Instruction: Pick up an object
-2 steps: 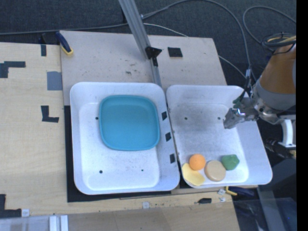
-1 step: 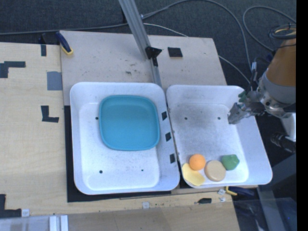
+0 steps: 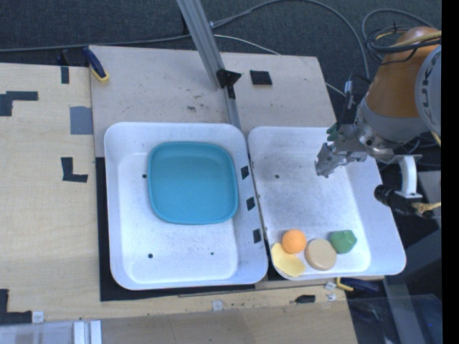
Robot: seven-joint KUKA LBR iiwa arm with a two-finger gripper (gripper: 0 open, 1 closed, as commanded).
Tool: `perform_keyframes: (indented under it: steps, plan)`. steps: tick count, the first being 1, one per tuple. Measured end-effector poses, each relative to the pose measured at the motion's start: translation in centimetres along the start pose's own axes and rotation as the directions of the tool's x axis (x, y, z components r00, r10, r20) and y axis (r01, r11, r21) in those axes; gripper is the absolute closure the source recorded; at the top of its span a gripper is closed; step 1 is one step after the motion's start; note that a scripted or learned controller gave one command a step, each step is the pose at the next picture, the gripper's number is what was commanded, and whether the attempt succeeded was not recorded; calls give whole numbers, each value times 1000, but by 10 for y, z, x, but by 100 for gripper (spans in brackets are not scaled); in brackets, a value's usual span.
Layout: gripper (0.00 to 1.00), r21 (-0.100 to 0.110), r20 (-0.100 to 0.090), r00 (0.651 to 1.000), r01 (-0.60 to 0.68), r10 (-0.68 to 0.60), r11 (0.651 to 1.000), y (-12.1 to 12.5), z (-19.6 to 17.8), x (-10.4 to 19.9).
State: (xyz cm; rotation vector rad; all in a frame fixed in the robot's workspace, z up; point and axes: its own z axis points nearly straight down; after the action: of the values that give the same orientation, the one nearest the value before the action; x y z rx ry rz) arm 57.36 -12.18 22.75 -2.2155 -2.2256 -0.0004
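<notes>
Several small objects lie together at the near edge of the right bin (image 3: 301,199): an orange ball (image 3: 292,241), a tan round piece (image 3: 320,254), a green piece (image 3: 343,241) and a flat yellow piece (image 3: 285,264). My gripper (image 3: 324,166) hangs over the far right part of the same bin, well behind those objects and apart from them. Nothing shows between its dark fingers.
A blue square plate (image 3: 192,182) rests in the left bin (image 3: 129,256). A slanted metal pole (image 3: 208,41) rises behind the bins. Cables run across the dark floor at the back right. Bare bin floor lies between the gripper and the objects.
</notes>
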Motion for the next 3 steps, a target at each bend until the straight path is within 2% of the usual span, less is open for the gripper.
perform_keyframes:
  steps: [2,3]
  plan:
    - [100,0,0,1000,-1,1,1000,21,-7,89]
    - [100,1,0,1000,0,0,1000,36,5,139]
